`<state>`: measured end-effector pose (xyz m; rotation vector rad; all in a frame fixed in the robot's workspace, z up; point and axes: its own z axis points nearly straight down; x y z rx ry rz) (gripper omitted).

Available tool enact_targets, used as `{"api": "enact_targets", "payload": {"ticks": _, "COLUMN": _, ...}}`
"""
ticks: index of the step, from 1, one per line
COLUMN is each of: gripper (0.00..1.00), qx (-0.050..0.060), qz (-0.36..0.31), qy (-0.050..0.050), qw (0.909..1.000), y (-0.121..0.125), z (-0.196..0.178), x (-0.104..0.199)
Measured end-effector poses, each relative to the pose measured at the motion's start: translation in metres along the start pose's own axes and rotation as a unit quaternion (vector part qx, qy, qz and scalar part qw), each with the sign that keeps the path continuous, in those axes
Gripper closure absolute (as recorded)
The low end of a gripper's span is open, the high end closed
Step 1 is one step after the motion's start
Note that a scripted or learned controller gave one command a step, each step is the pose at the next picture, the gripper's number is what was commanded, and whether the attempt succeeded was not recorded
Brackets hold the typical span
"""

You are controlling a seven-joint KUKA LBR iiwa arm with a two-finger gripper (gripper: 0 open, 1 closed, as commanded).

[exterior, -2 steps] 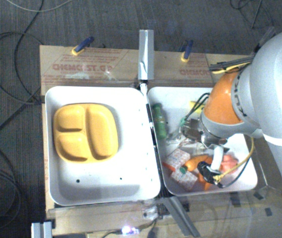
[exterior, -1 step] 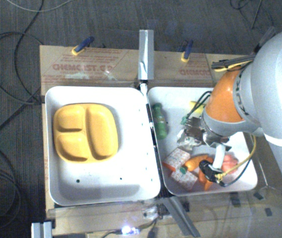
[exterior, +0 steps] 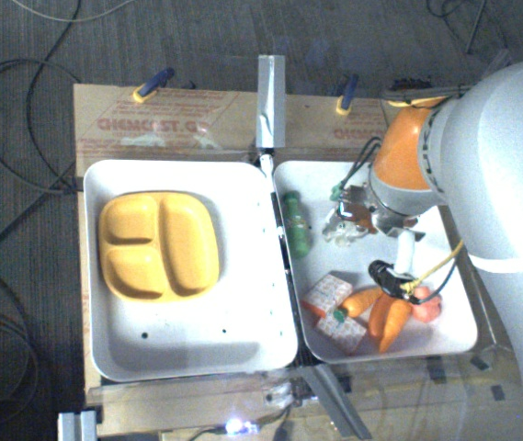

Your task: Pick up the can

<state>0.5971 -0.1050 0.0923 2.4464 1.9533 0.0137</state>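
Your hand (exterior: 346,226) hovers in the right bin (exterior: 454,338); you cannot tell how its fingers stand. The green can (exterior: 295,223) lies just at its 9 o'clock, against the bin's left wall. Carrots (exterior: 380,315) sit at 5 o'clock.
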Motion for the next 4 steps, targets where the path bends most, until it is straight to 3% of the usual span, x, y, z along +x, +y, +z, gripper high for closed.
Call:
{"api": "enact_targets", "payload": {"ticks": 1, "gripper": 0.0, "qx": 0.0, "qz": 0.0, "qy": -0.001, "qw": 1.0, "y": -0.001, "z": 0.002, "x": 0.0}}
{"api": "enact_targets", "payload": {"ticks": 2, "gripper": 1.0, "qx": 0.001, "qz": -0.001, "qy": -0.002, "qw": 1.0, "y": -0.001, "z": -0.007, "x": 0.0}}
{"api": "enact_targets", "payload": {"ticks": 3, "gripper": 1.0, "qx": 0.008, "qz": -0.075, "qy": -0.001, "qw": 0.9972, "y": 0.012, "z": -0.084, "x": -0.032}}
{"api": "enact_targets", "payload": {"ticks": 4, "gripper": 1.0, "qx": -0.013, "qz": 0.092, "qy": 0.0, "qw": 0.9957, "y": 0.025, "z": -0.034, "x": 0.001}}
